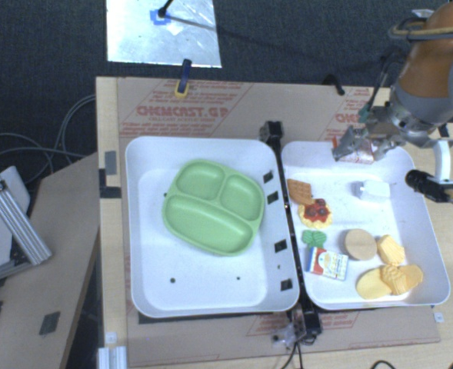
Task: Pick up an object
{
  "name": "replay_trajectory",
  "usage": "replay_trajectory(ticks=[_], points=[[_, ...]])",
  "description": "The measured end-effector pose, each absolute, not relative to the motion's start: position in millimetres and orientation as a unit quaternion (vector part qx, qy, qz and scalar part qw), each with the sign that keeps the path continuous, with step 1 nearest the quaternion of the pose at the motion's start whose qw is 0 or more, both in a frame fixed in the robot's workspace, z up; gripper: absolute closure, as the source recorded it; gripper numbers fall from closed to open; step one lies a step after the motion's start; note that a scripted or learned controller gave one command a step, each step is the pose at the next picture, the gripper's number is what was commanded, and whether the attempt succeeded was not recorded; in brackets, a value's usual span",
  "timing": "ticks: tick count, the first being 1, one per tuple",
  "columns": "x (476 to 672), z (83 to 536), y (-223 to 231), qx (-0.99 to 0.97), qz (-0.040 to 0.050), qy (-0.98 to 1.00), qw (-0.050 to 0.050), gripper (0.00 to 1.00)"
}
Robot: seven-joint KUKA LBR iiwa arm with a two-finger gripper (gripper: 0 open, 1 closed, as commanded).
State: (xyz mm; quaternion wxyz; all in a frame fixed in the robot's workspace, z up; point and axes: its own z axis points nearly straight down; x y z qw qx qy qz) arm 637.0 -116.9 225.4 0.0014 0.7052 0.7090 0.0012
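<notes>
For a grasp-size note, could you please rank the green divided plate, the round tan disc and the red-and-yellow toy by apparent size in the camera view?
1. green divided plate, far the largest
2. round tan disc
3. red-and-yellow toy, only slightly smaller than the disc, so that ranking is unsure

place: robotics lab | signs: white bins (145, 229) on cardboard-topped bench (203, 106), loose cables (72, 118), aluminium framing (7, 206)

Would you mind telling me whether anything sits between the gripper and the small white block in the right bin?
Nothing visible does: bare bin floor separates the gripper from the white block.
</notes>
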Motion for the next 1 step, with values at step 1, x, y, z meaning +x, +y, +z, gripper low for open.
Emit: replay_trajectory(ticks=[1], points=[[592.5, 233.3, -85.6, 0.705, -0.0001, 0.710, -0.001, 1.00]])
